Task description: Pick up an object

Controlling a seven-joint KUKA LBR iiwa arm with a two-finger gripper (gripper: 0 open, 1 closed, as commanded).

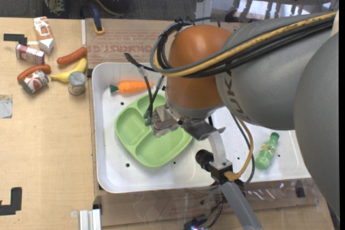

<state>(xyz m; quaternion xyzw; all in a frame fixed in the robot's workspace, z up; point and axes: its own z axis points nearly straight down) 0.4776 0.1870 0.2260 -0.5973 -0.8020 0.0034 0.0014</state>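
You have a green divided plate (145, 140) lying flat in the left part of the white bin (102, 132), with the gripper (156, 121) low over its right, far side. Whether that tool is wide, narrow or clamped on the rim, you cannot tell; the wrist hides it. The plate looks like thin moulded plastic: light, stiff, smooth and likely slippery, so it will probably slide or tip if you pinch it badly. Take it by the raised outer rim or one of the divider ridges, not the flat floor.

Just beyond it, on the far side, lies a toy carrot (132, 86), small, rounded and probably easier to grip across its middle. At the right of the bin, well apart, a small green bottle (267, 151) lies on its side.
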